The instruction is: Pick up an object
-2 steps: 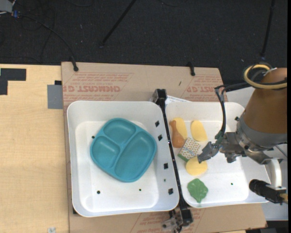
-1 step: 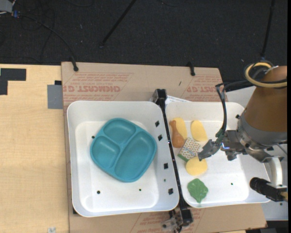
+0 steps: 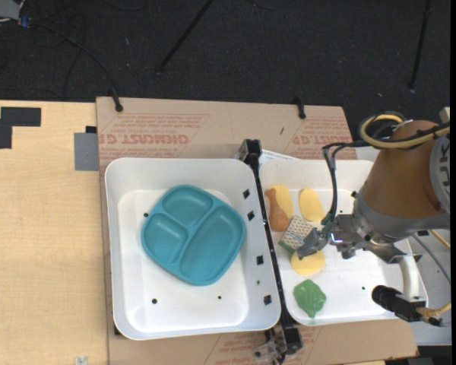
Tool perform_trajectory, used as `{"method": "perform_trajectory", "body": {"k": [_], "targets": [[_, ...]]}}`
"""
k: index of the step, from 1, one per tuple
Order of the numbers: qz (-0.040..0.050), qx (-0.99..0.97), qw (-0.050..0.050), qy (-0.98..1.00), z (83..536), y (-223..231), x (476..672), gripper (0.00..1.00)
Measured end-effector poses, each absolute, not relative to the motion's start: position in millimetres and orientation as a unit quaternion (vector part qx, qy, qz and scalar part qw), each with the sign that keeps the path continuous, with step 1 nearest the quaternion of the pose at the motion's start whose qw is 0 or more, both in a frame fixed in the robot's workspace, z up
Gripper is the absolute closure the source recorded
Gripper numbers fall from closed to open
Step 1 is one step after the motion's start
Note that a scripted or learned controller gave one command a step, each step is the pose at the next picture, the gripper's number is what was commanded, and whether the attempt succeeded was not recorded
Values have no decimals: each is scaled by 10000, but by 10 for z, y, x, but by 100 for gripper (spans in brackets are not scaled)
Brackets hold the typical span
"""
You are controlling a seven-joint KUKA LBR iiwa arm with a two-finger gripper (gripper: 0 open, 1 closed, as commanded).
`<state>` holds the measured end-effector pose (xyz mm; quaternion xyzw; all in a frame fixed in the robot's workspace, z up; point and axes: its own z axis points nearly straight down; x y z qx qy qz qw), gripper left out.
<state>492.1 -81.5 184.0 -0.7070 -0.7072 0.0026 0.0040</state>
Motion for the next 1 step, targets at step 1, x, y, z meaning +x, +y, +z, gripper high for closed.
{"method": "perform_trajectory", "body": {"k": [1], "targets": [[26, -7072, 41, -7070, 1404, -809, 4903, 0]]}}
